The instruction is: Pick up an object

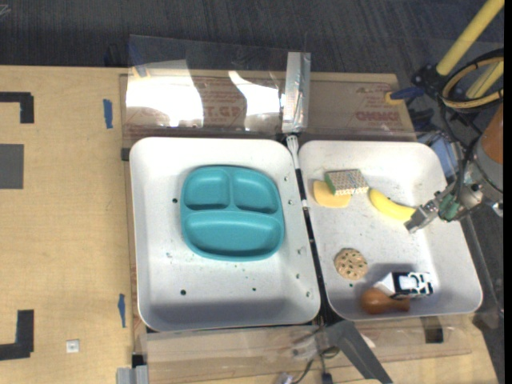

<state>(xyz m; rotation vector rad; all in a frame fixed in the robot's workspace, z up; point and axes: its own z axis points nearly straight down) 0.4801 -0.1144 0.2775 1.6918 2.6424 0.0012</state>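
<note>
Two shallow white plastic bins with rounded corners sit side by side on the pale wooden table [64,238]. The left bin [152,278] holds a glossy teal plate [233,212], oval-cornered and divided into three moulded compartments, lying flat near the bin's middle.

The right bin [456,282] carries the small things. Near its upper left lies a yellow wedge [330,195], smooth and half-round, with a speckled grey rectangular block [346,181] resting against its upper edge. Just right of them lies a curved yellow banana [390,206], smooth-skinned. Lower down sits a round tan cookie [350,262] with dark flecks. Near the front wall a rounded brown lump [374,299] touches a small boxy black and white item [413,283].

The claw [422,216] reaches in from the right edge, its grey metal tip just beside the banana's right end; whether its fingers are spread or closed cannot be told, and nothing is seen held between them
</note>
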